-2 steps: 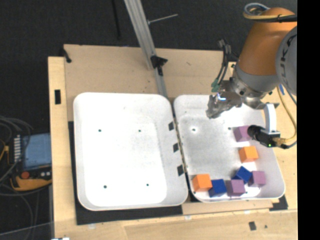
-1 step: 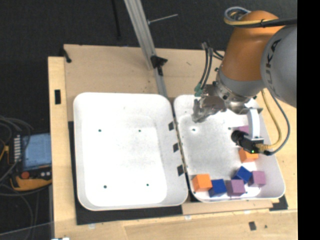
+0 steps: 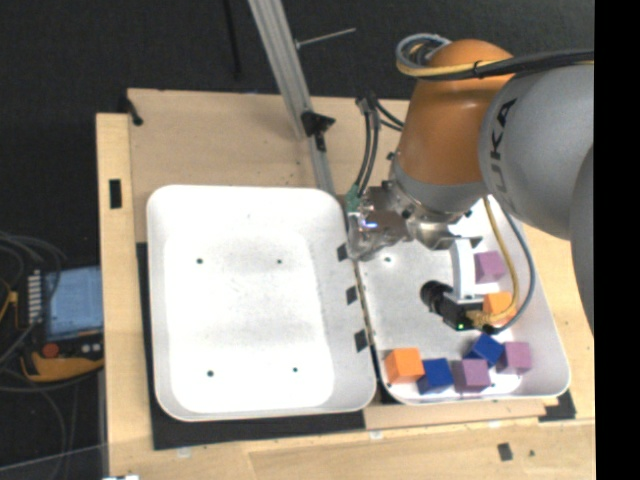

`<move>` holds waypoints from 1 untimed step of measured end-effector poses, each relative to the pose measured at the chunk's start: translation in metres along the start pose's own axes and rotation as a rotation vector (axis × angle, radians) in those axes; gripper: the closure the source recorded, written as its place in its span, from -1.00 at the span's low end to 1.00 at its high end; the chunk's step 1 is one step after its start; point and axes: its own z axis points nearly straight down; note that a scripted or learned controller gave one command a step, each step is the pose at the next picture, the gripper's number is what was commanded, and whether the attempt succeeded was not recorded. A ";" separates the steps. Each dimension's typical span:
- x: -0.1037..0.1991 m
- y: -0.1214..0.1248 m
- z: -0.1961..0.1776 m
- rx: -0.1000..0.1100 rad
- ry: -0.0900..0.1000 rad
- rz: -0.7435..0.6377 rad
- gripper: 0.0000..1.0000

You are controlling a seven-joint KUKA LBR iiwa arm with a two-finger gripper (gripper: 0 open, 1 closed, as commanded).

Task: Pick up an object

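My gripper (image 3: pixel 370 230) hangs low over the far left corner of the right bin (image 3: pixel 400 298), close to the wall shared with the left bin. Along the right bin's near edge lie an orange block (image 3: pixel 404 364), a blue block (image 3: pixel 436 375) and a purple block (image 3: pixel 471 374). A second blue block (image 3: pixel 487 349) and another purple block (image 3: pixel 518 356) sit just to their right. One more purple block (image 3: pixel 489 266) lies by the bin's right side, partly behind the arm. None of the blocks is near the gripper.
The left bin (image 3: pixel 240 298) stands beside the right one. A slanted metal rail (image 3: pixel 285 68) rises behind the bins, near the gripper. The arm's bulk covers the far right part of the right bin. A blue device (image 3: pixel 72 303) with cables sits off the bench at left.
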 end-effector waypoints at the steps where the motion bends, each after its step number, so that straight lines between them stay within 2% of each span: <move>1: 0.049 -0.012 0.008 0.001 0.000 0.000 1.00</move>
